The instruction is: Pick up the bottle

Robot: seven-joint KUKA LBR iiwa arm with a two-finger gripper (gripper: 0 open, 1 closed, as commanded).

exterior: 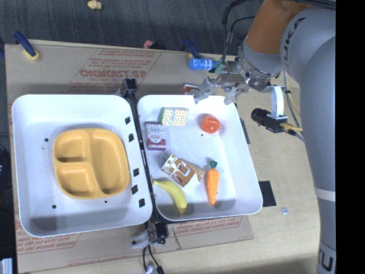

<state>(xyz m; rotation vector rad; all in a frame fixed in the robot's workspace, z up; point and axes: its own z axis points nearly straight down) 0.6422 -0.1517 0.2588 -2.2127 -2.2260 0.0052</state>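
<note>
Across the surface (274, 153), brown cardboard printed in red underlies two shallow white bins set side by side. From the right, the grey arm (311, 96) with its orange band reaches over the far edge of the right bin (248, 181). The left bin (28, 153) contains a yellow compartment plate (91, 162) lying flat near its middle. The hand (215, 96) hangs above the far rim of the right bin, fingers spread apart and grasping nothing. Within the right bin lie, from larger to smaller: a banana (173, 194) near the front wall, a brown-and-white snack packet (182, 171) just beside it, an upright-pointing carrot (212, 182), a dark red carton (155, 136) against the left wall, a green-and-white box (173, 116) near the far wall, and a red tomato (209, 124) below the hand. The bottle (200, 64) is small and blue with a paler end, lying on its side on the surface beyond the right bin, just left of the hand and apart from it.
</note>
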